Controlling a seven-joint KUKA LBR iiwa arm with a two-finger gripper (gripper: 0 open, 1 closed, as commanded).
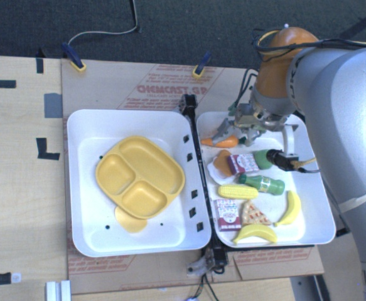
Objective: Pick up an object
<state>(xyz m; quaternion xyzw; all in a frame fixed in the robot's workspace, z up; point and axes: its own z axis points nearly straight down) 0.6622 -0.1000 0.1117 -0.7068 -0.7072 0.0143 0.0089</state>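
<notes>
In the right white bin (314, 227), the small orange plastic toy carrot (223, 142) lies at the far left corner under the pincer (240, 132), whose fingers stand apart around nothing; likely light, stiff and slick, it is best pinched across its thicker middle.
</notes>
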